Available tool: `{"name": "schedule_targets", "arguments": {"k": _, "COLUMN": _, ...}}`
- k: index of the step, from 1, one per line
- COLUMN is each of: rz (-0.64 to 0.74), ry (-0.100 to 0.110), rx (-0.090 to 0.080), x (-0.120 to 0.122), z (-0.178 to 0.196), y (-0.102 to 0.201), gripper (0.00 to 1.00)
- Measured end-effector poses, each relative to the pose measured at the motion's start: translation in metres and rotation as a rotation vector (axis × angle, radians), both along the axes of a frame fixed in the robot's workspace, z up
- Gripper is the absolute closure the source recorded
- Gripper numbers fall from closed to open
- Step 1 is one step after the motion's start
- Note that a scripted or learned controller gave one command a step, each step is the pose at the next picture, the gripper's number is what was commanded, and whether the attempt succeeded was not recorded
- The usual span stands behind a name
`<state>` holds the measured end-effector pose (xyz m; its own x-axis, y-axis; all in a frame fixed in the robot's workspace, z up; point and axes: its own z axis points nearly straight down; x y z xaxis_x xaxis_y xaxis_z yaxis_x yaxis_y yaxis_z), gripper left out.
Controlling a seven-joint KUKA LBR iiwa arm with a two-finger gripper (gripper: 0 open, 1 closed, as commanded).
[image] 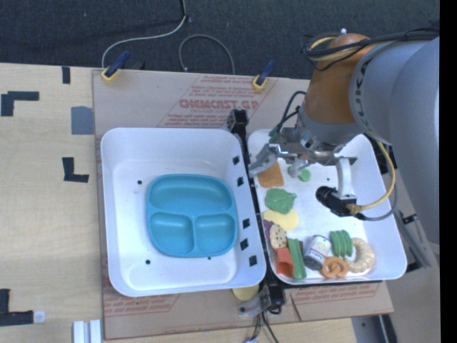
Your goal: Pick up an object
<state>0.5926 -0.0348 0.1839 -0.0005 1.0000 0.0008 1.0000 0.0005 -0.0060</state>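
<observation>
Bins sit side by side; the left bin (114,191) holds a blue tray (191,214), the right bin (382,227) my toy food. Beside the divider, my gripper (289,159) hangs over an orange piece (270,176) and a green leaf (280,201). Finger state: I cannot tell. I judge I am still approaching; next I must descend straight onto one piece.

We see our large grey arm (410,113) reaching in from the right, its orange band (332,84) sitting just above the wrist. The wrist bends downward, carrying our metal two-finger hand (285,159) low at the upper left part of the right-hand white bin (389,252). We cannot make out how the hand's tips stand from this slant.
</observation>
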Motion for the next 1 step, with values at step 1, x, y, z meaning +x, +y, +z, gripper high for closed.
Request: {"name": "schedule_targets", "arguments": {"k": 1, "rz": 0.002, "ry": -0.008, "rx": -0.002, "x": 0.0512, "z": 0.0001, "y": -0.0193, "gripper": 0.00}}
